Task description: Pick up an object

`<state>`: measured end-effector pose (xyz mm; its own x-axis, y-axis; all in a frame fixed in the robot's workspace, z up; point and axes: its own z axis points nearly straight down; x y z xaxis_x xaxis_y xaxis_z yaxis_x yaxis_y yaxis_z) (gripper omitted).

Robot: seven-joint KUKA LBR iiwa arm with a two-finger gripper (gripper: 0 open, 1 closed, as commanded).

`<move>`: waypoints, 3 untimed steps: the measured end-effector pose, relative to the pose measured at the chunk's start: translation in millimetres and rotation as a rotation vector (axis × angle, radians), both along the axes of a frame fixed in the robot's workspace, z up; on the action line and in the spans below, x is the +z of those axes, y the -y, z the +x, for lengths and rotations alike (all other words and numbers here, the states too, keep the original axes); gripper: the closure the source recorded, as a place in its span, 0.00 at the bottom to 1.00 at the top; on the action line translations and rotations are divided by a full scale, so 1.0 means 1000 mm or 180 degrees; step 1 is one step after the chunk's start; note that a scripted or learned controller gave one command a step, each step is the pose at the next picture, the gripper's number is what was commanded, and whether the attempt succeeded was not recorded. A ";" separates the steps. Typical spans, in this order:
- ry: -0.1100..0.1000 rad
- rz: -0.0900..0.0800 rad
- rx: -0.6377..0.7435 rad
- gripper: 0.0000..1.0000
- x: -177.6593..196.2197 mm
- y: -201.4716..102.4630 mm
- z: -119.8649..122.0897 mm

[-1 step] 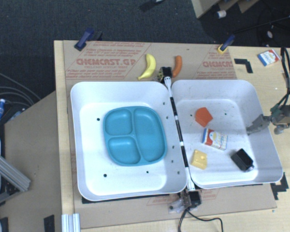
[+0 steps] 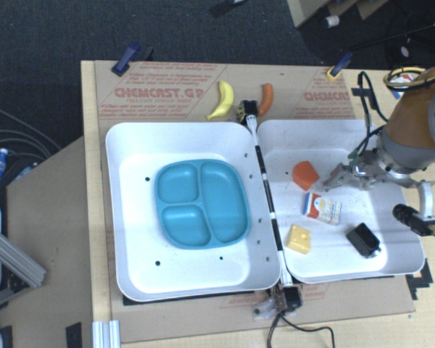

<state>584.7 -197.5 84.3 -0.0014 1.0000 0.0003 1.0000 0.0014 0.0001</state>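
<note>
Here, from the camera above the bench, the right bin holds four loose things: an orange block, a small white carton with red and blue print, a yellow cheese wedge and a black block. The left bin carries a blue divided plate. The arm reaches in from the right, and its gripper sits low over the right bin, its thin fingers seeming to taper leftward to a close tip, though whether they are together or apart I cannot tell; nothing shows between them. The orange block lies just beside that tip, to its left, the nearest candidate. The carton lies just below, its long axis roughly crosswise. A banana rests on the bench behind the bins.
</note>
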 end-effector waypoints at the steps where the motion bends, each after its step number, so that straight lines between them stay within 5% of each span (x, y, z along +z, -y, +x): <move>1: 0.0002 0.0003 0.0003 0.00 0.005 -0.082 0.056; 2: -0.0011 0.0003 -0.0006 0.00 0.000 -0.087 -0.054; 3: -0.0004 0.0002 -0.0008 1.00 0.010 -0.087 -0.053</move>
<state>531.7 -110.5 94.0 0.0012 1.0000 0.0009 1.0000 -0.0012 -0.0011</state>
